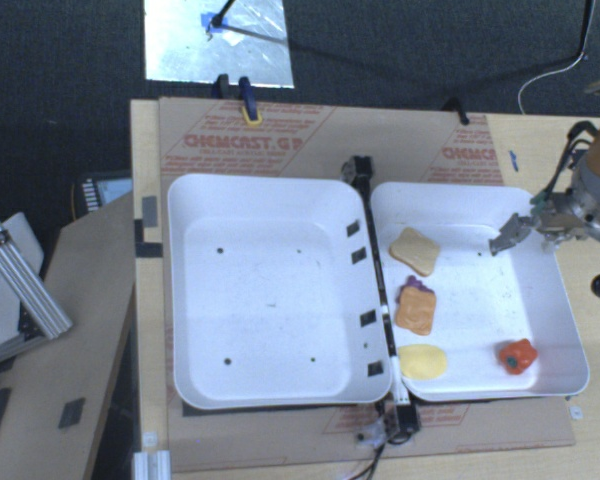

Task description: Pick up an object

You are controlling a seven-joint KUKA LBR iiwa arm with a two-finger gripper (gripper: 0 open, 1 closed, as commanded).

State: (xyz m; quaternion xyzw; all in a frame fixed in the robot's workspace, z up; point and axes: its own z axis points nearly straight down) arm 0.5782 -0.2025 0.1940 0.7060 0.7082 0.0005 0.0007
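The right bin (550, 298) holds several small objects. A tan bread-slice shape (415, 251) lies near its left wall. Below it sits an orange piece with a purple top (416, 308), then a yellow lump (423, 361) by the front left corner. A red pepper-like toy (517, 356) rests near the front right corner. My gripper (504, 238) hangs over the right bin's back right part, to the right of the tan slice and apart from every object. Nothing shows in it.
The left bin (270, 288) stands beside the right one, with a black divider strip (375, 278) between them. Both bins sit on a cardboard sheet (250, 138). A cable (550, 68) runs at the back right, and a metal frame (20, 278) stands at the far left.
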